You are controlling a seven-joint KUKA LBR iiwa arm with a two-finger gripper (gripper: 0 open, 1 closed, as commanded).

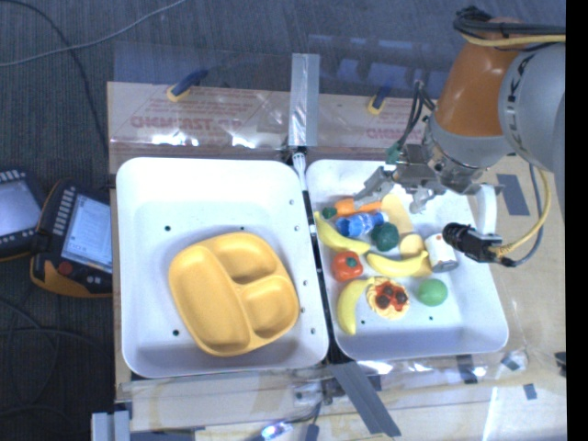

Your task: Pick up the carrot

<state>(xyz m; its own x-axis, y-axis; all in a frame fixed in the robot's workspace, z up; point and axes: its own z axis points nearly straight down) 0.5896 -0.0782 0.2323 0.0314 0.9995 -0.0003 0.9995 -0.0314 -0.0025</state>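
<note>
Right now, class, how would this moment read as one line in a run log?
stage: reaching | gripper: above right bin, near carrot | carrot: lying among toy food, not held | left bin: yellow tray

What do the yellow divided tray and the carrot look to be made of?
The yellow divided tray in the left bin looks like moulded plastic: one even colour, rounded compartment edges, a soft sheen. The carrot in the right bin, close by the gripper, looks like a plastic toy: flat uniform orange with a smooth surface. It is too small to be sure.
</note>
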